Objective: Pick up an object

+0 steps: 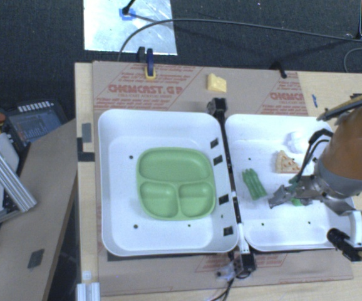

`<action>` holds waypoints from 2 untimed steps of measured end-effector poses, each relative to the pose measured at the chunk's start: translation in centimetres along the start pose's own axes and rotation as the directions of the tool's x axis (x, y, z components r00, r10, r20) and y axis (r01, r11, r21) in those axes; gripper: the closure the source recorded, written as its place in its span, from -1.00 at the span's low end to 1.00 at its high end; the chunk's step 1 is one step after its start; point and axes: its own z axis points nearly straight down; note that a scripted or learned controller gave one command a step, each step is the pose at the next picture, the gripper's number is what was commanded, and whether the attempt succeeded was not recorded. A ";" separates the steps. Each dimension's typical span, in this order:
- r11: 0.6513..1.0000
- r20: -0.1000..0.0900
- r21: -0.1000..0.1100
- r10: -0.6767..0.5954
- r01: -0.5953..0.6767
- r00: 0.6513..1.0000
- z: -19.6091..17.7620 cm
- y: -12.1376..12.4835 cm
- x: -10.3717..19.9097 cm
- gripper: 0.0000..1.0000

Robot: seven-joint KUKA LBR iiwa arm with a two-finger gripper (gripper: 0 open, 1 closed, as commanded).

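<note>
The hand (280, 199) is low in the right bin (262, 234), reaching in from the right side. I cannot tell if it is released or clenched, and nothing shows inside it. Just beside it, to the left, lies a green object (253, 184) on the bin floor. A little behind the hand lies a tan triangular piece (286, 162), and further back a small white object (295, 142). The left bin (115, 231) carries a green divided plate (173, 182). Behind the bins, a yellow block (217, 83) rests on the bench (181, 83).
</note>
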 end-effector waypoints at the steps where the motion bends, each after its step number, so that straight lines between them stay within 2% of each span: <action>1: 1.000 0.002 -0.007 -0.001 0.001 1.000 -1.3 0.2 0.0 1.00; 2: 1.000 0.003 -0.012 -0.004 0.004 1.000 -7.7 0.1 0.1 1.00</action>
